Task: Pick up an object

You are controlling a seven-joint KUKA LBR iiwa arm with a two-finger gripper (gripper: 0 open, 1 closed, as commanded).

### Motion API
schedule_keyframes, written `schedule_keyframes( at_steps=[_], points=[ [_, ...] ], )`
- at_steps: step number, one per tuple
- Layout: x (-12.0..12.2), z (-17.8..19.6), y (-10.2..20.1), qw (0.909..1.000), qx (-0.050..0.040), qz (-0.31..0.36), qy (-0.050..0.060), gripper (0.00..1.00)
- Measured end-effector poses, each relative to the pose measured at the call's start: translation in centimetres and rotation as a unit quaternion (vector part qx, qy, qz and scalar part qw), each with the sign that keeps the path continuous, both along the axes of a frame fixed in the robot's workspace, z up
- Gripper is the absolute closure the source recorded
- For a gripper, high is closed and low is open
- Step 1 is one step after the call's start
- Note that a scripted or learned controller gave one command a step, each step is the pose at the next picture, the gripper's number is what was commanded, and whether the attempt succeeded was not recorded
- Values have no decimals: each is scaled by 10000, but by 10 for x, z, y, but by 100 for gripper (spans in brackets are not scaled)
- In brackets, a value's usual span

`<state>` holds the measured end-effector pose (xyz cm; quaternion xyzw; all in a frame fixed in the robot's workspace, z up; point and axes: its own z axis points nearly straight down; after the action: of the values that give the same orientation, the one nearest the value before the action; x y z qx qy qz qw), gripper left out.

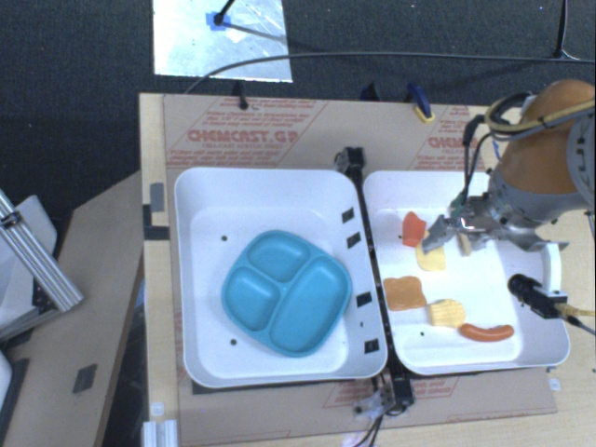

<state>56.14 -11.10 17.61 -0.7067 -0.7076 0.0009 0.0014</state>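
Gripper (pixel 450 236) low in right bin (pixel 484 184), fingers spread, nothing between them; pale yellow piece (pixel 431 261) just below left fingertip, orange piece (pixel 413 229) just left, standing upright; yellow one closest

Board (pixel 244 136) under bins reads "CHEMCAST GP".

A: The two shallow white bins (pixel 279 186) look like smooth moulded plastic with a soft sheen.

B: And the sky-blue three-compartment plate (pixel 286 292) is plastic too, more matt.

A: The tan sheet with red print on the tabletop (pixel 270 136) reads as matt paper-faced board.

B: The square silvery sheet (pixel 221 26) beyond is crinkled and shiny like foil. The red sausage-shaped toy (pixel 486 332) is glossy.
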Motion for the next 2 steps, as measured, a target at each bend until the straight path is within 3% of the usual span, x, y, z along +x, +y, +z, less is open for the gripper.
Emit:
schedule_keyframes(
  at_steps=[1, 2],
  points=[
    [5, -61, 3, 10000, 2, 1, 0, 0],
    [5, -93, 3, 10000, 0, -4, -11, 0]
  ],
)
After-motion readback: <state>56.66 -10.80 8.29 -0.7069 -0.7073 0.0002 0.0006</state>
